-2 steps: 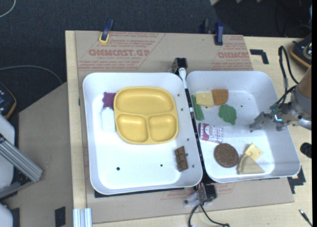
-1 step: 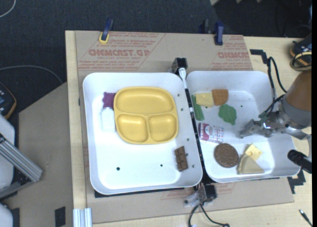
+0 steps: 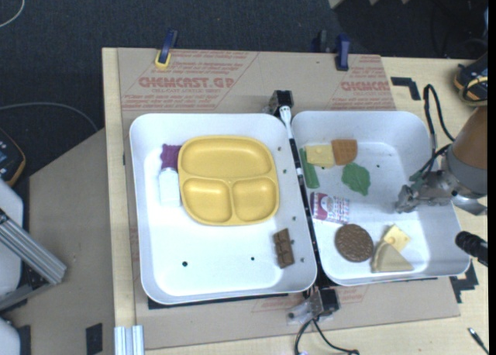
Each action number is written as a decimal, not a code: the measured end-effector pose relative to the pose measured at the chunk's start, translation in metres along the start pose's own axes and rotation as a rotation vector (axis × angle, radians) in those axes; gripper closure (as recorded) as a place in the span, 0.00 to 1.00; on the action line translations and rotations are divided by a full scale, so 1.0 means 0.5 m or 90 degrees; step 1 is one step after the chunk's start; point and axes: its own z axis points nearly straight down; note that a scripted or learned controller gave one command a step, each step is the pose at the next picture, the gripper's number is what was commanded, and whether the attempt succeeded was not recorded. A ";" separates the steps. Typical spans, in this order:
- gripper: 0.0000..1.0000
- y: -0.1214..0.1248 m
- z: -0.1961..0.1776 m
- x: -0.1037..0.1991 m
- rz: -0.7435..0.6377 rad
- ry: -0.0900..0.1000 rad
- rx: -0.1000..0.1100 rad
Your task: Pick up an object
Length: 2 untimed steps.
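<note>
Six small items in right bin [image 3: 372,122]; green leaf piece [image 3: 356,178] mid-bin, nearest gripper [image 3: 408,198] at the right wall. Pincer width: cannot tell. Best practice: centre above leaf, descend straight, close squarely.

The bench [image 3: 232,74] is a pale board printed with reddish lettering along its far side, standing over dark carpet. Two clamps grip its far edge, a yellow-and-blue clamp [image 3: 164,53] toward the left and a blue clamp [image 3: 342,51] toward the right. Directly on the board sit two shallow white bins side by side, the left bin [image 3: 213,272] and the right bin [image 3: 364,122], their inner rims touching. Black corner markers [image 3: 406,87] lie near the right bin.
</note>
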 end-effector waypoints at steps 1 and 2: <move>1.00 0.022 -0.112 -0.008 0.000 -0.004 -0.005; 1.00 0.025 -0.198 -0.010 0.000 -0.004 -0.004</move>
